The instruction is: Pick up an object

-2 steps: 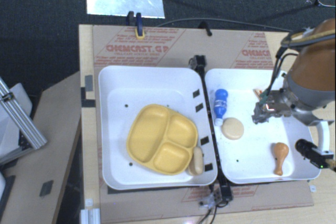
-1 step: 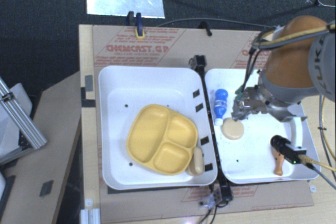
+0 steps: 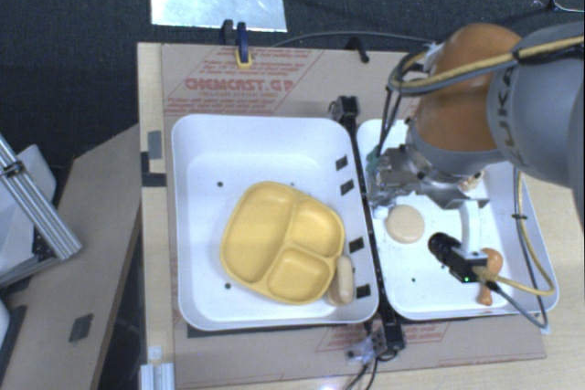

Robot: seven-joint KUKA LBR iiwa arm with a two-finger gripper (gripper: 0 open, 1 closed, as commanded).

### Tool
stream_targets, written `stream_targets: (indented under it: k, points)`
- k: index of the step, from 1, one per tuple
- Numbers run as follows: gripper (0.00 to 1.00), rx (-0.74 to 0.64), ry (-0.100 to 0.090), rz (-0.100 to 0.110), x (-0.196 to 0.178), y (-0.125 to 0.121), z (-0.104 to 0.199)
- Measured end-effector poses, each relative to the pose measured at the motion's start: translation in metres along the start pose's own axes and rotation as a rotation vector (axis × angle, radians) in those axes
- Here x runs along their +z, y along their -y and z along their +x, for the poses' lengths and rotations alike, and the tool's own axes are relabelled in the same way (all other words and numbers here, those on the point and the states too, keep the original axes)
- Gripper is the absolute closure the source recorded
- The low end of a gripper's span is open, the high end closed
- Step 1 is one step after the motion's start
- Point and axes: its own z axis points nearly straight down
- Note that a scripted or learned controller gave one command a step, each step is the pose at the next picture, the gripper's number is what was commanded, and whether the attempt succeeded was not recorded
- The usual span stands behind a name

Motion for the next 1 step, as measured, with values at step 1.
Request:
stream_targets:
  k: [1]
  points:
    - [1.0,0.001,0.001,-0.002,0.0034,-0.0292,0.0442]
